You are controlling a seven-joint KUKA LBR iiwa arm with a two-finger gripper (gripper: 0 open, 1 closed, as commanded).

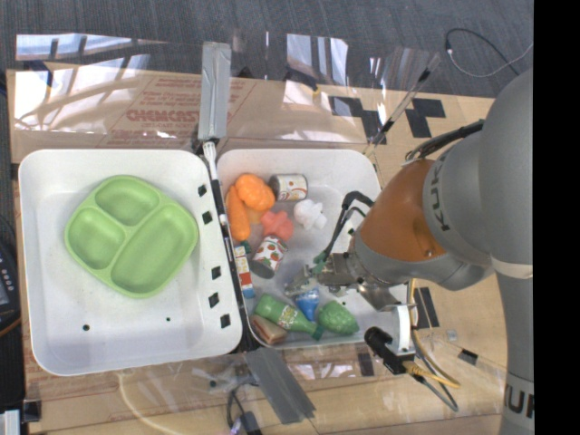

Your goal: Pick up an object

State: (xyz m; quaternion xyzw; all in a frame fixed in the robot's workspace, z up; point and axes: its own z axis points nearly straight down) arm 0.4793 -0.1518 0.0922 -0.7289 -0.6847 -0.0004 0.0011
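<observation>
Camera view, left to right: left bin (54,333), white and shallow, with a green divided plate (132,236) lying flat in its middle, three compartments facing up. Next, the right bin (358,166), edge to edge with the first, crowded with small toys: an orange carrot-like piece (237,214) along the left wall, an orange lump (254,191) just above it, a small can (289,187) on its side beside that, a pink-red piece (277,225) and a white one (310,213) near the middle, a red-and-white can (268,255) below them. Near the front wall, a green bottle (285,314) lying flat, a blue item (307,306), a green strawberry-shaped toy (337,319). Gripper (313,275) low over the bin's middle, just above the blue item; fingers blurred against the clutter, perhaps touching it, so opening and any hold impossible to tell. Rightmost, the grey arm (480,188) with orange band.
</observation>
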